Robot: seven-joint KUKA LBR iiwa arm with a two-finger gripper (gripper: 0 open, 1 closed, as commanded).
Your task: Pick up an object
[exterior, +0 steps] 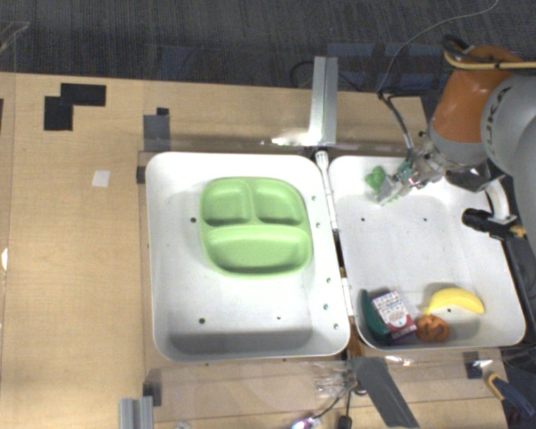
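Pale wooden bench (62,266) below a strip of dark carpet, with two shallow white bins side by side, divided by a metal rail. In the left bin (174,320), a light green divided plate (257,224), lying flat near the middle, well apart from the bin walls. In the right bin (429,239), most of the floor bare and white, the clutter pushed to two places. Along the near wall, a yellow banana (456,302) toward the right corner; just beside it, a small brown-orange lump (433,328); touching that, a red and white box (393,309), with a dark green piece (368,307) against its left side. At the far left corner of the same bin, a small green object (376,180), resting close to the back wall. Reaching in from the right, the grey arm (518,132) with its orange band (464,105), wrist angled down and leftward. At its tip, the gripper (400,184), low over the bin floor and just beside the small green object, on that object's right. Too small and blurred to tell whether released or clenched, or whether touching the green object at all.
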